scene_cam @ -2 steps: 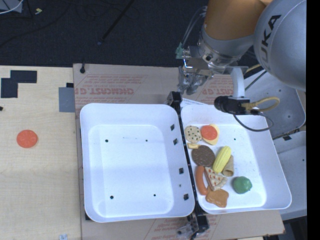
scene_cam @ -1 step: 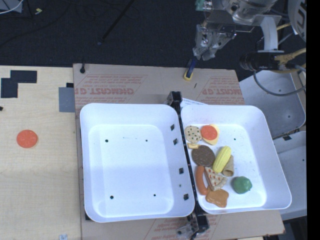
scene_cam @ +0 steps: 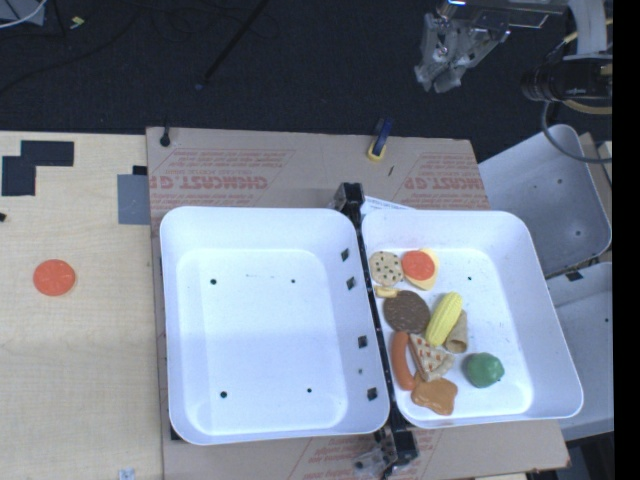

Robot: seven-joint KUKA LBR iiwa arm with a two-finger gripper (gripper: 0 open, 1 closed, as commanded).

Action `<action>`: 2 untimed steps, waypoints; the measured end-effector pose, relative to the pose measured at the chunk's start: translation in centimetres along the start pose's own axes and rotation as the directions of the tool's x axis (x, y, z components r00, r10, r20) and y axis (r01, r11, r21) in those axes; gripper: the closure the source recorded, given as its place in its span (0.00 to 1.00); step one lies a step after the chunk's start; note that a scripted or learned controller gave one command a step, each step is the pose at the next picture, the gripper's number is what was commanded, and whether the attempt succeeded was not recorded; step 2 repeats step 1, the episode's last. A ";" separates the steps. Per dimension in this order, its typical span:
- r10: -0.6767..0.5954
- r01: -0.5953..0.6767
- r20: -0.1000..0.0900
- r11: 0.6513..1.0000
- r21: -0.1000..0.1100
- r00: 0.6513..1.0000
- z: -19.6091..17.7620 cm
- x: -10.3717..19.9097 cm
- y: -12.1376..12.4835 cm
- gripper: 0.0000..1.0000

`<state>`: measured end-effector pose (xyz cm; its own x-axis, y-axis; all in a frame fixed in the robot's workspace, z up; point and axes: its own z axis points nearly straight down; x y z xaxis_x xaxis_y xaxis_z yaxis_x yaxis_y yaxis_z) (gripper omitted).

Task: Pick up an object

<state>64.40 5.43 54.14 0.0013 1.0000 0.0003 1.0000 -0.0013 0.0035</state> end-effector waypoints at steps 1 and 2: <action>-0.007 0.007 0.001 1.000 0.024 1.000 17.2 7.9 -2.2 1.00; -0.007 0.007 0.001 1.000 0.024 1.000 17.2 7.9 -2.2 1.00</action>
